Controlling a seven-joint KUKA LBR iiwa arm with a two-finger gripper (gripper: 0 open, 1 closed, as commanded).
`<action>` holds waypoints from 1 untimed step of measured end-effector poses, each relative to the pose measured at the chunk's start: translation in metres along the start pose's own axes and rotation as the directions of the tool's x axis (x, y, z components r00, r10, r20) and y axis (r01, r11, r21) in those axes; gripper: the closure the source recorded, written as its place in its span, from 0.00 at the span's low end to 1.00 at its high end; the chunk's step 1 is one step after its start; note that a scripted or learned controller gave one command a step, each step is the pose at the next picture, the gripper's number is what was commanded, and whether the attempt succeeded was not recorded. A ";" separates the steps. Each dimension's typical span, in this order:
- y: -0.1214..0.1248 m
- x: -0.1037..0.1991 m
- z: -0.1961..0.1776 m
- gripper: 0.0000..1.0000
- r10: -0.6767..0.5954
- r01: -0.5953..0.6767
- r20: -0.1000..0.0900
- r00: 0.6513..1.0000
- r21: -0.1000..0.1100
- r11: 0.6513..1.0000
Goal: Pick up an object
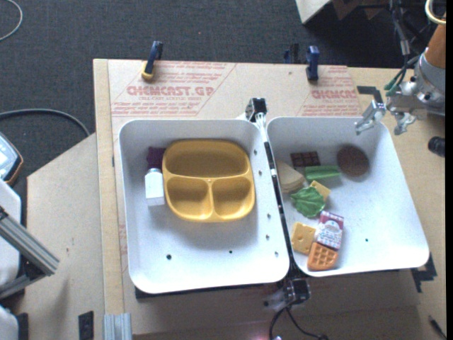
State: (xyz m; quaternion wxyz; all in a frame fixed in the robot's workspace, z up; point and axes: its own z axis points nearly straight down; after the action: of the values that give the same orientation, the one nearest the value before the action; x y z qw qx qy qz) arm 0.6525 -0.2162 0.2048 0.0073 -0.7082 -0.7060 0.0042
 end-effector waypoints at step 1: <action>0.003 0.000 -0.010 0.00 -0.003 0.003 0.004 1.000 -0.015 1.000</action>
State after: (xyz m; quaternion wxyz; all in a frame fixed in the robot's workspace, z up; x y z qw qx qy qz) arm 0.6559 -0.2158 0.2145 0.0005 -0.7071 -0.7071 0.0002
